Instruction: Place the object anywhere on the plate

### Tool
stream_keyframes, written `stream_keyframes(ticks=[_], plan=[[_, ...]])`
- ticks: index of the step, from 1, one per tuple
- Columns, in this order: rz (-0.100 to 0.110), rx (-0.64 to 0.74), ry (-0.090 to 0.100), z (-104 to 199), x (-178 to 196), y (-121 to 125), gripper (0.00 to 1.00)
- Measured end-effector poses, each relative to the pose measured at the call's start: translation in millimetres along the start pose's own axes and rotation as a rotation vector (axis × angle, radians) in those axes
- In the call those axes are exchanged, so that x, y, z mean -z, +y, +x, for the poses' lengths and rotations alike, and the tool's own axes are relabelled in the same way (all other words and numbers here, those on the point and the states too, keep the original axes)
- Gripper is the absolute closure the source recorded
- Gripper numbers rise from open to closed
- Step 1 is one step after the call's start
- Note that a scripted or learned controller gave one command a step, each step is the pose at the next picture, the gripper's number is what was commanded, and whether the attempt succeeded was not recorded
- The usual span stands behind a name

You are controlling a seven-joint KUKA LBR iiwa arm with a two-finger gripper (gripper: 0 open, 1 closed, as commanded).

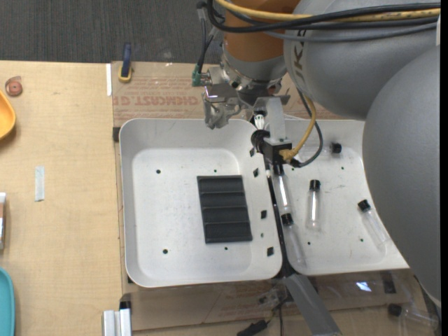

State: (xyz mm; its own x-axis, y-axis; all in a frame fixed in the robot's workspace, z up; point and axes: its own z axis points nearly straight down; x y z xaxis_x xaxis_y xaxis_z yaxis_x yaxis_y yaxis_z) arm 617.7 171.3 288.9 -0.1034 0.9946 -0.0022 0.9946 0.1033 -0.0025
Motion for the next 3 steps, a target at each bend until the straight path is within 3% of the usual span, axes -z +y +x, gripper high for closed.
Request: stream_keyframes(ticks=[1,2,3], plan=[[0.002,0.074,0.0,37,-9,-23,1.0],[0.002,0.144,0.0,33,-23,-51,1.0],[0.001,0.606,0.0,35,-45,-34,1.0]])
